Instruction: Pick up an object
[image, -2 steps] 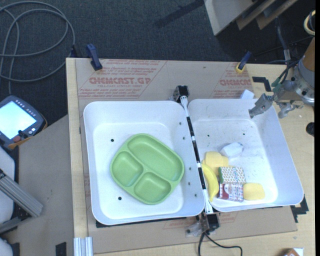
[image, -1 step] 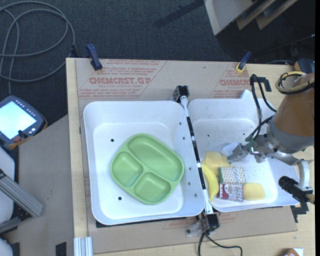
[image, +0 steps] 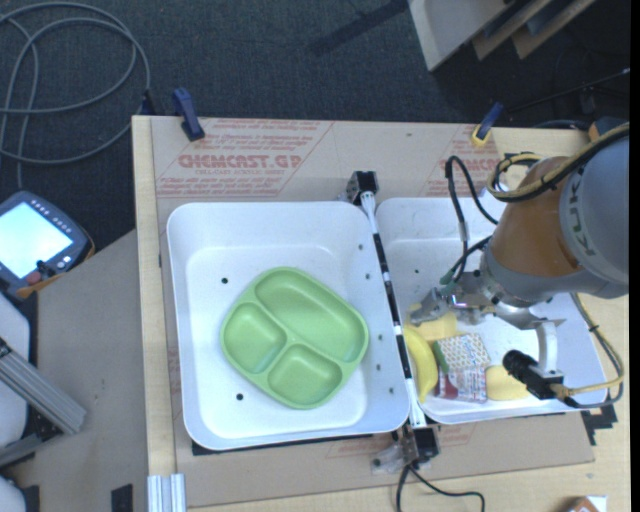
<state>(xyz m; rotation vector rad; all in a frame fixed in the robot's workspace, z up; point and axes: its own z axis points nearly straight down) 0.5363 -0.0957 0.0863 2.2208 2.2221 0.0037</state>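
From my remote seat I see the claw (image: 447, 305) low in the right bin (image: 420, 225), near its left wall, though I cannot tell how far it is parted or whether it has hold of anything. Just below it lie a banana (image: 423, 362), a patterned packet (image: 462, 365) beside that, and a yellow lump (image: 500, 384) further right, all near the bin's front edge. On the bench (image: 250, 155), the left bin (image: 200, 240) holds a green divided plate (image: 293, 337), well apart from the claw.
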